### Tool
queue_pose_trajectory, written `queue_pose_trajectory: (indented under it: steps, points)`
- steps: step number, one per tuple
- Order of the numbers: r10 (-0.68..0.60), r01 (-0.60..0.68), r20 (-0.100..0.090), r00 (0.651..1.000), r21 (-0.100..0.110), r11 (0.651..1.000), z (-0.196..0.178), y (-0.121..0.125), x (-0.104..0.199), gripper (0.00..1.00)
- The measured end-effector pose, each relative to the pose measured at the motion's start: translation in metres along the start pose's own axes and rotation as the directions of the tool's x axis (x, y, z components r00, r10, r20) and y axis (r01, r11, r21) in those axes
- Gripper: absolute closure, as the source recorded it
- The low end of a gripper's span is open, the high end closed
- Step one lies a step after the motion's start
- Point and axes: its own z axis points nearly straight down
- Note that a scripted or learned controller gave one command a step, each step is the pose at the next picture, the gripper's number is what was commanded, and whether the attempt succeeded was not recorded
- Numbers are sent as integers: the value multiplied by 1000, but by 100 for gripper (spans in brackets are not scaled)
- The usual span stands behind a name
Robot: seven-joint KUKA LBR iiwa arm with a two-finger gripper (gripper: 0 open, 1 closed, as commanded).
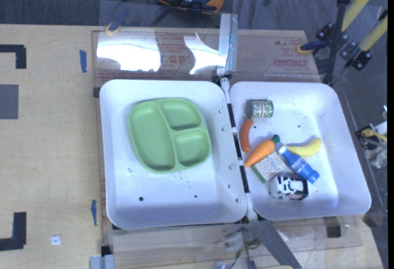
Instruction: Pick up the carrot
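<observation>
Camera view: carrot (260, 152) lies in right bin (326, 111) beside a bottle (297, 165); hand's state cannot be told.

No legible text; red print on cardboard (289, 52) too blurred.

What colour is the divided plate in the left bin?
Light green, seen in the camera view.

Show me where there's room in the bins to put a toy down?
The left bin has bare floor all around the green divided plate, widest along the near edge. In the right bin, the far right corner beyond the banana is free. It is crowded near the divider, where the carrot, can, blue bottle and others bunch together.
</observation>
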Motion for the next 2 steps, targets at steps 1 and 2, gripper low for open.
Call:
queue_pose_trajectory:
  steps: [1, 2]
  points:
    - [0, 0, 0, 1000, -1, 1000, 0, 0, 0, 0]
    - [-447, 447, 0, 895, 0, 895, 86, -50, 12, 0]
